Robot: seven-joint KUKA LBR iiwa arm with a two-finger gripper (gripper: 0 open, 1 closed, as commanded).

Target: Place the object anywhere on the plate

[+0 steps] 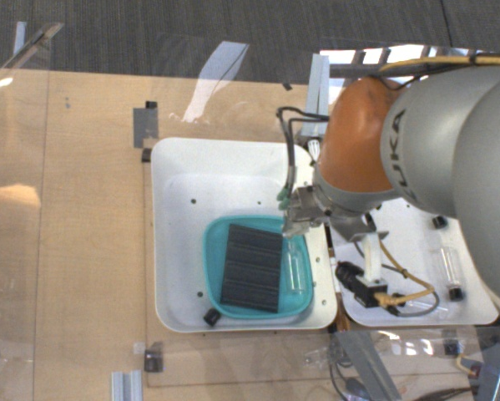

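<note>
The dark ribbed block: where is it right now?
The dark ribbed block lies on the teal plate in the left bin, just left of the gripper.

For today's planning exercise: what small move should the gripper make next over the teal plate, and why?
Probably a short straight lift. The dark ribbed block already lies flat on the teal plate, and the gripper sits over the plate's right rim, beside the block.

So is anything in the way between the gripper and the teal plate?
Nothing visible bars the way. The gripper hangs at the teal plate's upper right rim. On the plate, a dark ribbed block covers the middle and a clear tube lies along its right side.
</note>
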